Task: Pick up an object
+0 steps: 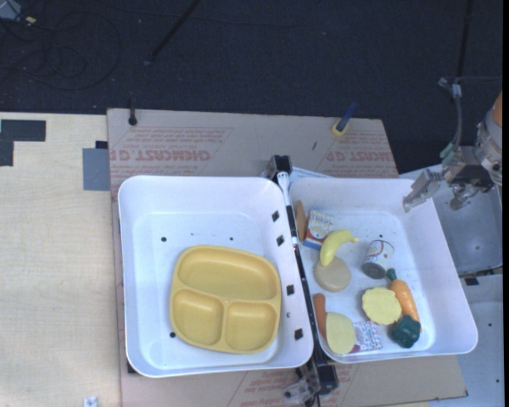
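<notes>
The tool (441, 189) is hovering at the right bin's (441, 248) upper right corner, fingers spread, gripping nothing; the banana (338, 243) is lying mid-bin, lower left of it; it should be descending squarely across the curve, avoiding the neighbouring round slice (332, 275).

The two white bins (153, 227) are showing as smooth, slightly glossy plastic, and the yellow divided tray (226, 298) lying inside the left bin is looking like matt, smooth plastic. Beneath the bins, a sheet of brown cardboard (237, 142) is lying flat and dull with red print on it. The banana (336, 244) and carrot (405, 299) in the right bin are appearing as smooth toy plastic.
</notes>
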